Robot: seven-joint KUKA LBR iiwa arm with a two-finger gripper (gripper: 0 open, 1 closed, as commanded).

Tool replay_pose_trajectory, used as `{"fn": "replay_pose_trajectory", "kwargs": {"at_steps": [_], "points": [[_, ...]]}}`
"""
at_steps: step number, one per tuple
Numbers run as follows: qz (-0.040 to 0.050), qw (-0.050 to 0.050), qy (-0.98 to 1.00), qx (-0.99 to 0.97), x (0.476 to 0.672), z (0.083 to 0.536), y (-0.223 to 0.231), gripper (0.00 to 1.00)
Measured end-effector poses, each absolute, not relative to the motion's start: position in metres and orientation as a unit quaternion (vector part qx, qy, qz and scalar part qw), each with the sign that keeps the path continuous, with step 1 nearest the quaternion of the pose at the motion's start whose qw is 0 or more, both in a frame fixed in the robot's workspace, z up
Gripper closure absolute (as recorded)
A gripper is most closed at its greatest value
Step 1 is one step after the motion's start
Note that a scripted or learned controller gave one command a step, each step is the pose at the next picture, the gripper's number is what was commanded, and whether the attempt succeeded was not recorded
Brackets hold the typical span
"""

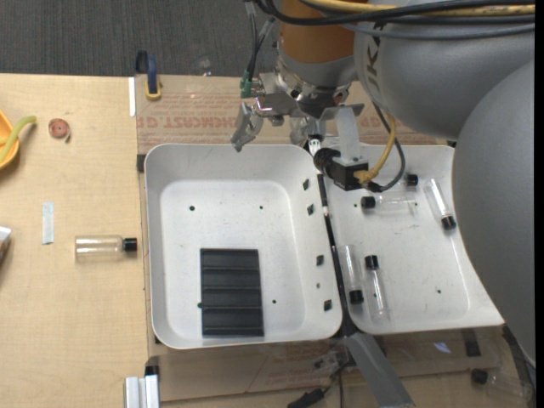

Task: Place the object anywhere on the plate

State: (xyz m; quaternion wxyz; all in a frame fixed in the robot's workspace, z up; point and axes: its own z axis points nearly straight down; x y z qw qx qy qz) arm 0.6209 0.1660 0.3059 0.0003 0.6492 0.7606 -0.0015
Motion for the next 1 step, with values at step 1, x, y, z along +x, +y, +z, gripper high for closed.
{"fn": "replay_pose_trajectory", "kwargs": {"at_steps": [1], "points": [[-0.0017,0.000,0.736,0.677,0.5756,0.3420,0.0796,0.00]]}}
